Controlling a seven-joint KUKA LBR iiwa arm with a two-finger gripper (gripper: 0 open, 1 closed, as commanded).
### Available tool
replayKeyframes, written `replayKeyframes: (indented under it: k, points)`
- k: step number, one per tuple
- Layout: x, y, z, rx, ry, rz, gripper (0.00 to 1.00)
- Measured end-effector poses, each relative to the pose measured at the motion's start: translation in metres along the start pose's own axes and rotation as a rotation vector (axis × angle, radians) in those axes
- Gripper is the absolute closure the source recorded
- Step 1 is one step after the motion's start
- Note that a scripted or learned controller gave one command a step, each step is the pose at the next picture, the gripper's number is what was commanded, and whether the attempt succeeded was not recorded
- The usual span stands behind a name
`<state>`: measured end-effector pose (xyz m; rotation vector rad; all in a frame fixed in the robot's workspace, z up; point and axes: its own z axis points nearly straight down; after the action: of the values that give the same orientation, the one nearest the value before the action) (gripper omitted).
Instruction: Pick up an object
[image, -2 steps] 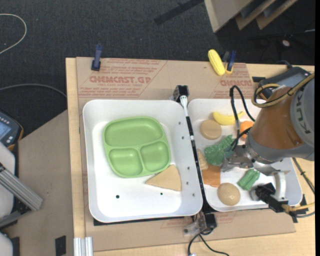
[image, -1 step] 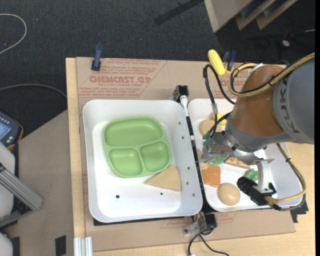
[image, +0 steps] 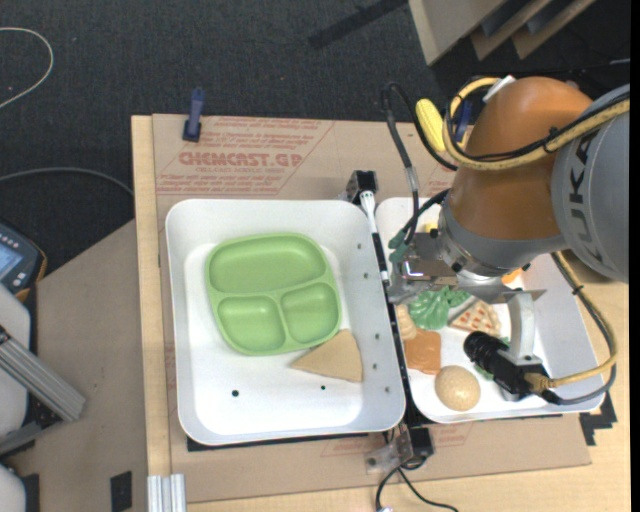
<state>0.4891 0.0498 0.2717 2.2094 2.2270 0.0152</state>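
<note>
Claw (image: 420, 278): over right bin (image: 572, 335), tucked under the wrist (image: 510, 170); whether wide or narrow cannot be told; nothing seen held.
Leaf (image: 436, 306): green toy directly beneath claw; judged the likely pick.
Pizza (image: 479, 320): just beside leaf, on its view-right side.
Block (image: 423, 352): orange, just below leaf in view.
Egg (image: 457, 388): beyond block from leaf, towards the front rim.
Wedge (image: 330, 358): tan, in left bin (image: 200, 385), well apart from leaf to view-left.
Tray (image: 272, 293): green, left bin, farther from leaf than wedge.
Risk 1: crowded neighbours; a close may catch pizza or block along with leaf, or nudge them aside.
Risk 2: leaf lies near the wall (image: 385, 300) between bins; an off-centre descent may strike it.
Risk 3: leaf's uneven shape; a shallow grip may slip on lift.
</note>
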Motion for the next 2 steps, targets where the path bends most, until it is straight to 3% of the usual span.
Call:
replayKeyframes:
  k: [1,2]
  points:
    - [0.049,-0.007,-0.114,-0.005,0.002,0.0,1.0]
    - [0.088,-0.009,-0.08,0.015,-0.004,0.004,1.0]
